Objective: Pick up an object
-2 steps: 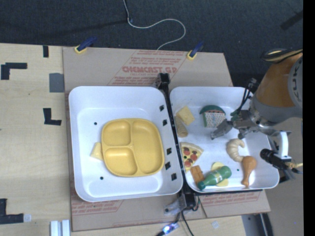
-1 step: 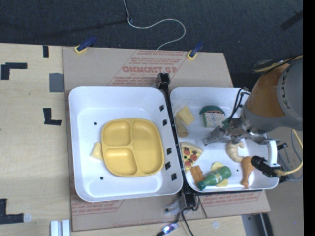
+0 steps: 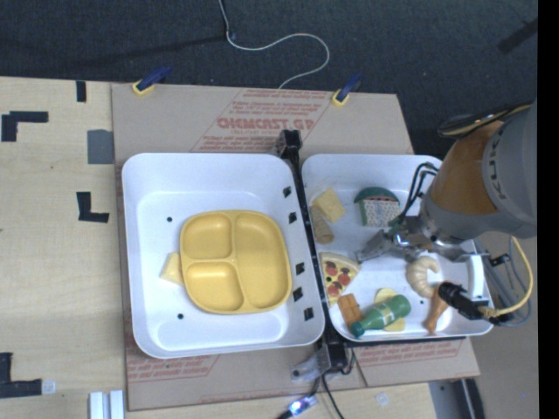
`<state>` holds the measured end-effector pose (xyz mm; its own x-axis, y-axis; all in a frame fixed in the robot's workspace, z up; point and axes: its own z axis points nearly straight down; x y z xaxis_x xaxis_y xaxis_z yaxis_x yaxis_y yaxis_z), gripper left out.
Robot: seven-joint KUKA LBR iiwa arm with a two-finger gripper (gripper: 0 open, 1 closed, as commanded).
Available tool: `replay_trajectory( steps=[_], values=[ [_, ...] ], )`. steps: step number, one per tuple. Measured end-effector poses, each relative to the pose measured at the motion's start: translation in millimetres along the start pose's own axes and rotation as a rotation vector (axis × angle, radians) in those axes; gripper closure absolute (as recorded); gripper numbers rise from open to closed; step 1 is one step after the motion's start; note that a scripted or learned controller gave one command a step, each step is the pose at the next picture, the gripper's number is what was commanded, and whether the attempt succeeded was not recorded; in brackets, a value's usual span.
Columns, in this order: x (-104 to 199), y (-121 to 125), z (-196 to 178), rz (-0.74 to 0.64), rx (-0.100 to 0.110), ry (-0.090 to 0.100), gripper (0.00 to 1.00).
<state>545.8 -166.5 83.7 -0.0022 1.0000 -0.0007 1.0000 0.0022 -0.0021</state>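
Note:
My gripper (image 3: 376,246) hangs low over the middle of the right bin (image 3: 349,166), reaching in from the right. Around it lie toy foods: a pale cheese wedge (image 3: 329,206), a green-rimmed slice (image 3: 377,206), a pizza slice (image 3: 337,271), a croissant (image 3: 423,273), a green bottle (image 3: 382,313), a small brown block (image 3: 349,307) and an orange-brown stick (image 3: 437,312). The gripper sits between the green-rimmed slice and the croissant, just right of the pizza slice. I see nothing lifted from the bin floor.
The left bin (image 3: 144,234) holds a yellow divided plate (image 3: 235,261) with a yellow flat piece (image 3: 170,269) poking out at its left. A black divider (image 3: 303,225) runs between the bins. The orange-banded arm (image 3: 467,182) covers the right bin's far right side.

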Motion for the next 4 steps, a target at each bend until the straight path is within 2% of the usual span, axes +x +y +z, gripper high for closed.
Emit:
replay_trajectory(
  steps=[1,3,4],
  values=[
    [0,0,-11,0.000,-0.002,-0.001,1.00],
    [3,-2,-137,0.000,-0.007,-0.001,1.00],
    [4,-2,-141,0.001,-0.001,0.001,1.00]
  ],
)
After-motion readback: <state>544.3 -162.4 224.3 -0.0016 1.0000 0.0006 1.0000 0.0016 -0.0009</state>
